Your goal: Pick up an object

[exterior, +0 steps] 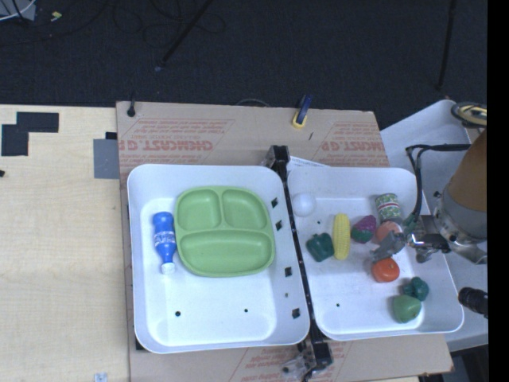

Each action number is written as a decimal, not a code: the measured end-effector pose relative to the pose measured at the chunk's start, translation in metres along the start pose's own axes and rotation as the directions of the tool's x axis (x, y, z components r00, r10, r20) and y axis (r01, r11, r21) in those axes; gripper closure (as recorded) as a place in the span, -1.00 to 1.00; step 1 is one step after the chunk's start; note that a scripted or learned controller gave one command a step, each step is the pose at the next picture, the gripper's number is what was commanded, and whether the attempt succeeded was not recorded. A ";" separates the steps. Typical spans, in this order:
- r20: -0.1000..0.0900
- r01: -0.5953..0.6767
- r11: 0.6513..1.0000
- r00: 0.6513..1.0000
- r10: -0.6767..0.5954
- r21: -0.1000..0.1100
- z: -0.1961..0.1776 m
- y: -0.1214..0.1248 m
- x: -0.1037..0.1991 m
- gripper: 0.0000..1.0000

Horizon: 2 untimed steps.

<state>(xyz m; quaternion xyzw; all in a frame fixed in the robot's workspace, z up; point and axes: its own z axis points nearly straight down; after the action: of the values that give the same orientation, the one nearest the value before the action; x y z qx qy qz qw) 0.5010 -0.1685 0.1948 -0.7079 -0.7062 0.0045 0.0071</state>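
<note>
The end effector [395, 243] is hovering low in the right bin [350, 325], among crowded toys; whether it is spread or pinching anything, I cannot tell. A red tomato [386, 270] is sitting just below it, a can [388, 207] above, a purple piece [364, 228] and corn cob [341, 236] to its left. The left bin [207, 325] is carrying a green divided plate [223, 231] and blue bottle [164, 241].

Arm enters from right, wrist low, hand [395, 243] pointing left
</note>
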 end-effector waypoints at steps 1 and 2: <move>0.002 0.002 1.000 1.000 -0.002 -0.013 -0.007 0.003 0.000 -1.00; 0.000 0.005 1.000 1.000 -0.005 -0.008 0.048 -0.001 0.012 -1.00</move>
<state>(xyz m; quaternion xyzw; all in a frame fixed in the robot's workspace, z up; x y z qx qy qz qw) 0.4992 -0.1567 0.1466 -0.7063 -0.7079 0.0018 0.0045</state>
